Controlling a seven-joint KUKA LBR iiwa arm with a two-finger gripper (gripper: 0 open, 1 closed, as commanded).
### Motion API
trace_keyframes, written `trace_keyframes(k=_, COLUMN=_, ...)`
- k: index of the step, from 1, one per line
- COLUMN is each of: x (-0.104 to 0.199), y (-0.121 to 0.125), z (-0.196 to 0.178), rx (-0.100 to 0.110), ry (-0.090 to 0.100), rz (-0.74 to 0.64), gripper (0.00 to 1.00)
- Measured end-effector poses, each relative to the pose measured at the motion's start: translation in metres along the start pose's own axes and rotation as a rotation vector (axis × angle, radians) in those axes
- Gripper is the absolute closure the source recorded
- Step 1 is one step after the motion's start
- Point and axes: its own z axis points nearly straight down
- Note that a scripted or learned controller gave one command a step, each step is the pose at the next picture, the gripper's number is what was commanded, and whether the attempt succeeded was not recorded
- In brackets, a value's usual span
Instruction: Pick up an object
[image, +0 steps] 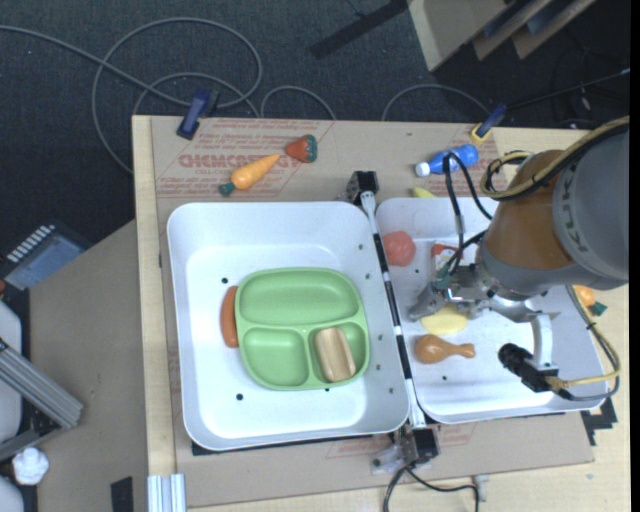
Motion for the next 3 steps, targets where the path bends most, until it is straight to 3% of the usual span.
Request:
trace_keyframes(k=1, x=-0.008, y=-0.012, z=0.000, rx=0.001, ry=0.000, rz=0.000, gripper=0.00)
trace_keyframes(k=3, x=-0.013, y=0.003, z=0.000, rx=-0.004, ry=-0.002, rz=-0.001, gripper=0.00)
